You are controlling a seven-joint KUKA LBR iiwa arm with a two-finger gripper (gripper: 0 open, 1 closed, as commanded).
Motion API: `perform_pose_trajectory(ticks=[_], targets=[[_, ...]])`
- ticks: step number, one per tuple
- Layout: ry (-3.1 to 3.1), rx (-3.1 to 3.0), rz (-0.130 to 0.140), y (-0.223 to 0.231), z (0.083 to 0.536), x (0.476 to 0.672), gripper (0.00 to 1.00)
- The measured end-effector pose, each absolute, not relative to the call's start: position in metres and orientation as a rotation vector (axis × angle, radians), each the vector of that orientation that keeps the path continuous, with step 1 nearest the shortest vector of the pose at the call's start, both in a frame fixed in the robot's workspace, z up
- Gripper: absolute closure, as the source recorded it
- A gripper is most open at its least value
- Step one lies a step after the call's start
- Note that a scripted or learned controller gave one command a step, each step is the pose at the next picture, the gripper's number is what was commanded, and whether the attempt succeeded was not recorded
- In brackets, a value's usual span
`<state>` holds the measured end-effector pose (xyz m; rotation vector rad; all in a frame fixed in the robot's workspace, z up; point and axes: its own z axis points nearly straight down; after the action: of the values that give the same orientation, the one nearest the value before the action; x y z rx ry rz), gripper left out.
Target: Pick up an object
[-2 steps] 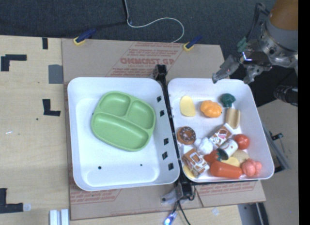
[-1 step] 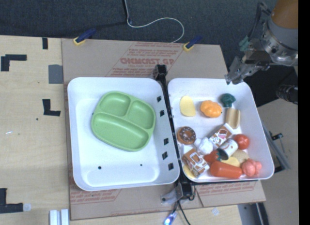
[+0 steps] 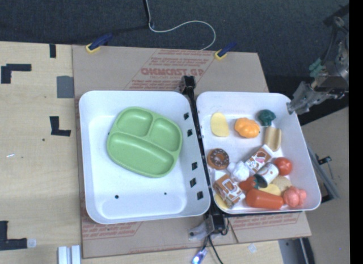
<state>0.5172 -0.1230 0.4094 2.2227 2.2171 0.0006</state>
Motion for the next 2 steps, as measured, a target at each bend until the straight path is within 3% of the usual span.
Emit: perform_pose_trajectory(ticks=[1,2], targets=[[2.22,2.206,0.017,-0.08,0.544,0.483,1.0],[2.229,2.232,-0.017,-0.09,0.394,0.482,1.0]])
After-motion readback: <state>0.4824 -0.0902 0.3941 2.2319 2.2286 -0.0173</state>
